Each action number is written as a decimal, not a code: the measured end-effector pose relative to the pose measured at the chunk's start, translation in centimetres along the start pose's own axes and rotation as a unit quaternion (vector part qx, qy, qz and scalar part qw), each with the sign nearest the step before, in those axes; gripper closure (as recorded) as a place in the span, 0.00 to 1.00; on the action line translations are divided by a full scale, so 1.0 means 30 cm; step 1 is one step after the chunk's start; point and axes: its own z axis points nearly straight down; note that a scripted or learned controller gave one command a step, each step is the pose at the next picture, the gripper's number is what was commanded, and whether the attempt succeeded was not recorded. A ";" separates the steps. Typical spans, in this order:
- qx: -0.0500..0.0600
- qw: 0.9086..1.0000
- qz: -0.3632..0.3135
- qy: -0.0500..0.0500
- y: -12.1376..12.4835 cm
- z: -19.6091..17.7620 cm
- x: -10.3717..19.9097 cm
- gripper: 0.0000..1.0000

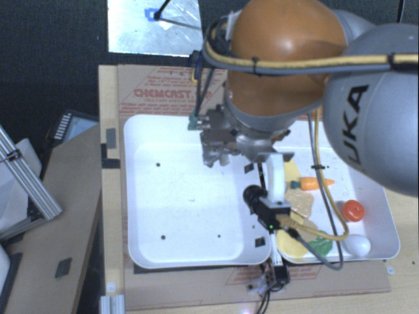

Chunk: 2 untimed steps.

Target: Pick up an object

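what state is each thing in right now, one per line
arm: reaching in over the bins, hanging above the divide between them
left bin: flat on the bench, bare white floor showing
right bin: flat on the bench, holding small objects
red ball: lying loose in the right bin
white egg: lying near the front rim
carrot: lying on its side
green piece: lying partly under a cable

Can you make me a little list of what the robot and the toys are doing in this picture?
arm: grey KUKA arm with orange band, reaching in from the right
gripper: gripper over the left shallow white bin, near the divider
right bin: right shallow white bin holds the toys
toys: small orange carrot, red-orange round fruit, white egg shape, green leafy piece, tan cracker-like square
held: nothing visible
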 end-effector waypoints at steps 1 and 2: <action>0.005 1.000 0.002 -0.003 0.009 0.271 0.136 1.00; -0.007 1.000 0.002 0.003 0.006 -0.336 0.130 1.00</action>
